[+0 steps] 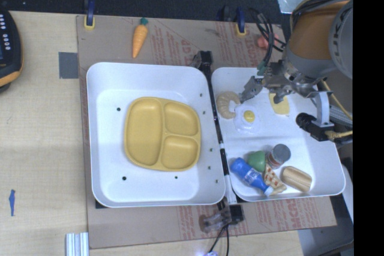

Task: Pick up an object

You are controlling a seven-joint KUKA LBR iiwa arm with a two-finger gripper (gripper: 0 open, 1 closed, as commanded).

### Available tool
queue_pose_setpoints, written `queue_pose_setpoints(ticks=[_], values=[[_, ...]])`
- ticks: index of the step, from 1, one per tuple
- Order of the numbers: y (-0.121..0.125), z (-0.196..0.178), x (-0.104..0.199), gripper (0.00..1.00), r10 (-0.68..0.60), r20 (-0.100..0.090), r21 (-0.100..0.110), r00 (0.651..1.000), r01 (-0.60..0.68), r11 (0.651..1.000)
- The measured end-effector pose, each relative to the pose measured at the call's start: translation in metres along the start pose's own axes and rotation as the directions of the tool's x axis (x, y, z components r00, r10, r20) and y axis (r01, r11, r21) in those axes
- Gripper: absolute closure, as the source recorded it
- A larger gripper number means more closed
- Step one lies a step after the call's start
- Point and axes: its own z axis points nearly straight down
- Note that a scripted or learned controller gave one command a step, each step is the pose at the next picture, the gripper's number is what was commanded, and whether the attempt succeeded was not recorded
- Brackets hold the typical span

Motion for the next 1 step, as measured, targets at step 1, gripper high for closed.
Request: queue_pose_setpoints(ticks=[1], values=[[-0.0409,0.1064,-0.0282,0.0,0.004,-0.001,0.011,1.0,-0.004,1.0]])
